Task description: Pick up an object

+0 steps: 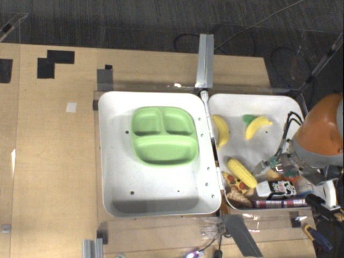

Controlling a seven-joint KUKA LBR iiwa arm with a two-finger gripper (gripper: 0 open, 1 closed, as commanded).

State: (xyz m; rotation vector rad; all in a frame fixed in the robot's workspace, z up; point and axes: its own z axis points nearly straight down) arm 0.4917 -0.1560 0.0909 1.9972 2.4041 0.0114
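Two bananas lie in the right bin; labels unreadable.

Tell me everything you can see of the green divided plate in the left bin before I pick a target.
The green divided plate looks like smooth light-green plastic, roughly a rounded rectangle with three compartments: two smaller ones along its far side and one long one along its near side. It lies flat and right side up on the floor of the left bin, toward the far half and a bit right of centre. Its compartments look empty. Nothing touches it apart from the bin floor, and it sits clear of the bin walls.
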